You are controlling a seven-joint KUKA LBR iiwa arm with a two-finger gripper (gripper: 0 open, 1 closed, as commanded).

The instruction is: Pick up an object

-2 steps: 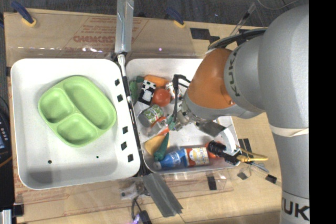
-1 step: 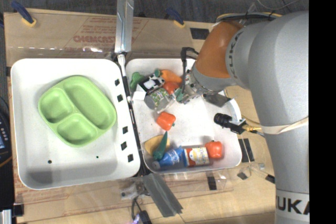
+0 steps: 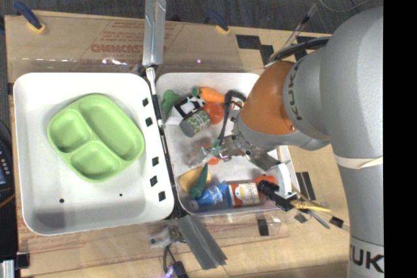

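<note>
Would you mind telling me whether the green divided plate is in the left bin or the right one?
Left bin: the green divided plate lies flat inside it.

Lime-green plate (image 3: pixel 96 136), white bin (image 3: pixel 39 205)

**Readable lettering**

Spelled "KUKA" in dark letters down the grey arm (image 3: pixel 352 94), beside the orange band. Repeated as "KU" low on the arm's base (image 3: pixel 366 260), cut by the lower edge. Printed faintly in red on the cardboard sheet (image 3: pixel 117 42) along the bench's far edge, too blurred to read.
</note>
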